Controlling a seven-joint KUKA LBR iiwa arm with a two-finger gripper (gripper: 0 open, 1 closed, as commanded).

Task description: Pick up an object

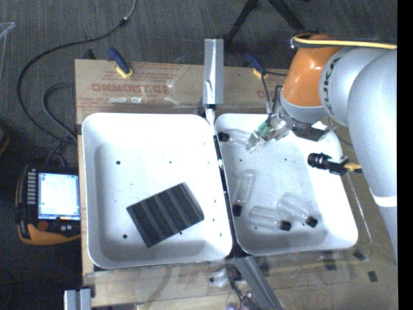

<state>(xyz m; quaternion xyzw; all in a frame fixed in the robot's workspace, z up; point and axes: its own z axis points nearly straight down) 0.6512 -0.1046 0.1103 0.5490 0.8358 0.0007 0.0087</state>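
Observation:
My gripper (266, 133) hangs over the far part of the right bin (335, 237), under the orange band of the arm. Just to its left lies a clear bottle (237, 137) with a black cap, close to the gripper's tip; whether they touch is unclear. More clear black-capped bottles lie in the same bin: one near the left wall (242, 187) and two toward the front (264, 217) (294, 207). A black ribbed pad (165, 213) lies flat in the left bin (97, 173).
The grey arm covers the right bin's far right corner, with a black connector (324, 162) jutting out over the bin. A metal post (213, 70) stands behind the divider between the bins. A teach pendant (50, 202) lies on the floor at the left.

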